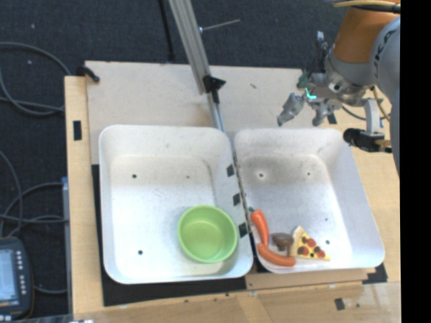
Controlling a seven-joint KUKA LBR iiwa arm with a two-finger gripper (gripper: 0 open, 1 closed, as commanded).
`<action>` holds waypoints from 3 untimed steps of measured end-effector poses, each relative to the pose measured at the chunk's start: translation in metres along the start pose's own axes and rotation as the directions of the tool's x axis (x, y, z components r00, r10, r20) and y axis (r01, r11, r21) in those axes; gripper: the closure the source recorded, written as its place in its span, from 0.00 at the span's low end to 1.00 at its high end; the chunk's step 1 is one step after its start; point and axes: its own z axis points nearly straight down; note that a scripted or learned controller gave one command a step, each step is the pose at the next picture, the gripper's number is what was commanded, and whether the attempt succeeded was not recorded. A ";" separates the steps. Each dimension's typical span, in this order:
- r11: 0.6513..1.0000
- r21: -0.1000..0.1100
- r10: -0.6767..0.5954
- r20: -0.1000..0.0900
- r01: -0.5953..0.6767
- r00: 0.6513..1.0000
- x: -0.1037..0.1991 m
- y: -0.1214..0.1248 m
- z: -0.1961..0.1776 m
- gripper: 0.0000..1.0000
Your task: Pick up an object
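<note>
The gripper [306, 115] hangs above the far edge of the right bin [350, 180], near its far rim, at the end of the grey arm [387, 46] with the orange band [360, 19]. Its two fingers stand apart, one finger [291, 108] pointing to the left and the other more to the right, so the gripper is open quite wide. Nothing is between the fingers, and they hold no object.

The objects lie well apart from the gripper, in the near left corner of the right bin. There is an orange carrot [260, 225] lying close to the left wall of this bin. Just near to it, a red-orange sausage [275, 256] lies along the near rim. Between them and to the right is a small brown piece [282, 241], and I cannot tell what it is. Just beside this, on the right, lies a toy pizza slice [308, 245], yellow with red spots. These four things are close together, some of them touching.

In the left bin [135, 180] stands a green bowl [207, 233], upright, near the right wall and toward the near side.

A metal rail [188, 32] goes from the far side down to the place where the two bins meet. The bins rest on a light wooden bench [148, 93].
</note>
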 end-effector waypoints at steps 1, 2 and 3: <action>1.000 0.005 0.004 0.000 -0.004 1.000 -0.001 -0.001 0.063 0.00; 1.000 0.004 0.001 0.000 -0.001 1.000 0.000 0.000 0.106 0.00; 1.000 0.006 0.001 0.001 -0.001 1.000 -0.002 -0.001 0.145 0.00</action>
